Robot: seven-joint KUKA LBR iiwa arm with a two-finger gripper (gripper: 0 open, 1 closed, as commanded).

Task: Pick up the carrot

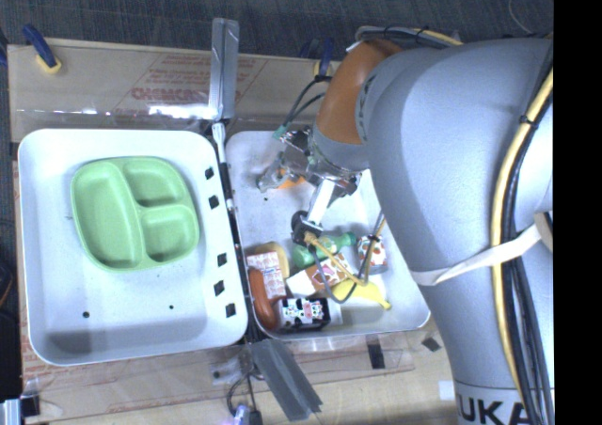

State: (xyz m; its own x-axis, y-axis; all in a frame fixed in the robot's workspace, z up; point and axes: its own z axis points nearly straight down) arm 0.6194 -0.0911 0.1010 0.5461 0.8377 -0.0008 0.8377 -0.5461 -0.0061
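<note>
Two white bins (pixel 38 226), one green plate (pixel 134 210), one arm (pixel 442 160).

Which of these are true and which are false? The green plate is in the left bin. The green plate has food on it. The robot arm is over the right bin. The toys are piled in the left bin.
1. The green plate is in the left bin: true.
2. The green plate has food on it: false, its sections are bare.
3. The robot arm is over the right bin: true.
4. The toys are piled in the left bin: false, they lie in the right bin.
</note>
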